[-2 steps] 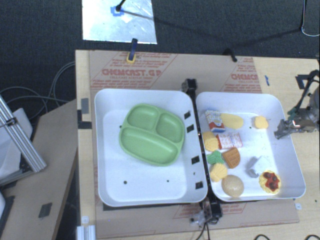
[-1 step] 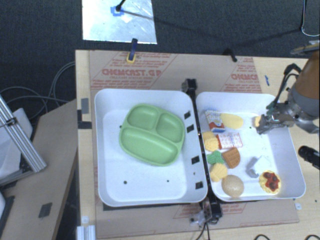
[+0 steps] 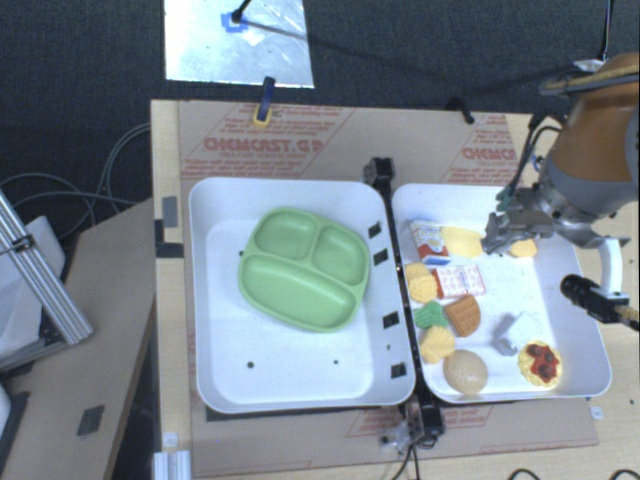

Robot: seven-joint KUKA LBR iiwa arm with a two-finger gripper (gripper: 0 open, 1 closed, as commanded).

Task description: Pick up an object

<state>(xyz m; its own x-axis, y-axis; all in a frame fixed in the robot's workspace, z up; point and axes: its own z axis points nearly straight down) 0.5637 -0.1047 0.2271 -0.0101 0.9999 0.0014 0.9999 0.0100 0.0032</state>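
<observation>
My gripper (image 3: 500,238) hangs low over the far part of the right bin (image 3: 575,353), coming in from the right. Its tip sits between a yellow oval toy (image 3: 462,240) on its left and a small yellow piece (image 3: 522,251) on its right. I see nothing lifted by it. Several toy foods lie in this bin: a white packet with red and blue print (image 3: 427,236), a red-and-white packet (image 3: 460,280), a green piece (image 3: 430,316), a brown slice (image 3: 463,315), a beige round one (image 3: 465,371), a grey piece (image 3: 505,333) and a yellow disc with red topping (image 3: 540,362).
The left bin (image 3: 225,368) holds a green divided plate (image 3: 303,267). A black-clipped divider (image 3: 395,298) separates the two bins. Cardboard (image 3: 300,143) lies under both, and a shiny sheet (image 3: 235,28) lies beyond it.
</observation>
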